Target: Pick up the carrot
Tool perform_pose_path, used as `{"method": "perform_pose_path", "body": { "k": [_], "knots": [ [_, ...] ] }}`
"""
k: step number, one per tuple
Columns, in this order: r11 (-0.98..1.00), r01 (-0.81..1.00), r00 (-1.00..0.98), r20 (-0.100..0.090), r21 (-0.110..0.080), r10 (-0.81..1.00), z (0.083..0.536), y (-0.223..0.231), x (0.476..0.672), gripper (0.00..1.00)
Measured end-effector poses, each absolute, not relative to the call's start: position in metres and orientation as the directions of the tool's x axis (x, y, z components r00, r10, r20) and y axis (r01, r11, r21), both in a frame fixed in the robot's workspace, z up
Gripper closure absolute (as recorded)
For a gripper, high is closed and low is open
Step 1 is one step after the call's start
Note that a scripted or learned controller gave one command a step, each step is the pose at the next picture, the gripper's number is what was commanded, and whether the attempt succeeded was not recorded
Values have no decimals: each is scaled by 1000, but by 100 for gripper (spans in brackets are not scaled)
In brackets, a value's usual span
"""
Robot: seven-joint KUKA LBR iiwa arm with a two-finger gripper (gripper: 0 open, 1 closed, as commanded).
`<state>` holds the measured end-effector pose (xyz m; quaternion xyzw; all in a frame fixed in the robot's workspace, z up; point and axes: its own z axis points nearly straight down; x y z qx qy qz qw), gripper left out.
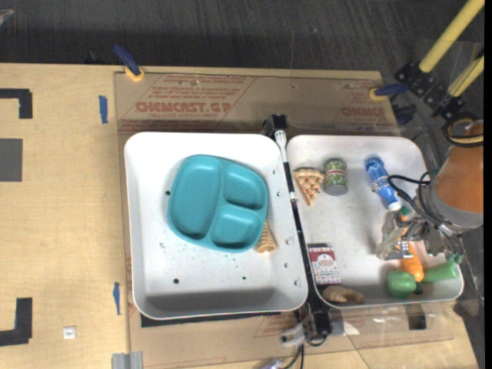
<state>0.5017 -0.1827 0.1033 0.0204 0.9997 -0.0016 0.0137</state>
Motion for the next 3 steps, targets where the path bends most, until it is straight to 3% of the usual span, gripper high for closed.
{"method": "perform_pose_path", "body": {
  "k": [1,2,3],
  "knots": [
    [999,41,-999,-26,-2,41,102,-182,501,0],
    [990,144,-989,-16,-3,144,91,-137,485,0],
    [990,143,-989,-28,-3,142,103,-137,489,100]
  ]
}}
